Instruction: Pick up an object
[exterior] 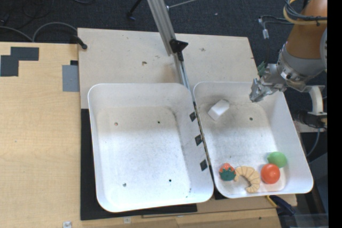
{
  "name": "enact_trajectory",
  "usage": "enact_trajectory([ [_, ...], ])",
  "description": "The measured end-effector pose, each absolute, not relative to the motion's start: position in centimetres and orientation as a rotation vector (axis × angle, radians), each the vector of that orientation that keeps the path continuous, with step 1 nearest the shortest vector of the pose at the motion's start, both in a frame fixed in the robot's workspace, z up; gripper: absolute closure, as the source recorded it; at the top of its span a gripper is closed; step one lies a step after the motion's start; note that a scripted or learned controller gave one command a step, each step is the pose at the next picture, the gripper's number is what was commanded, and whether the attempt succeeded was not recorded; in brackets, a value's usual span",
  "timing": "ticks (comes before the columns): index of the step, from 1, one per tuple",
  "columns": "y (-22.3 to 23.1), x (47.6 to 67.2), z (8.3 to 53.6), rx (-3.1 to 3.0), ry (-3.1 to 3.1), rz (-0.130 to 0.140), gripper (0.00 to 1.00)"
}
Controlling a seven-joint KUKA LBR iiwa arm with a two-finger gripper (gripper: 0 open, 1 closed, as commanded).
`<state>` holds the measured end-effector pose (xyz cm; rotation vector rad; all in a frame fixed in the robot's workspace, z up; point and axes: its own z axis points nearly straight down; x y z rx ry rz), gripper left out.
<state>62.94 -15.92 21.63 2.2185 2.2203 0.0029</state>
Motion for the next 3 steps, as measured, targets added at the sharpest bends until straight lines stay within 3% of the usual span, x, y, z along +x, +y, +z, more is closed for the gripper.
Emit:
enact_trajectory([
  [1, -16.5, 62.4, 26.2, 2.222, 2.217, 0.002, 1.0],
  [3, -6.9, 60.0, 26.4, 2.221, 2.228, -0.002, 1.0],
])
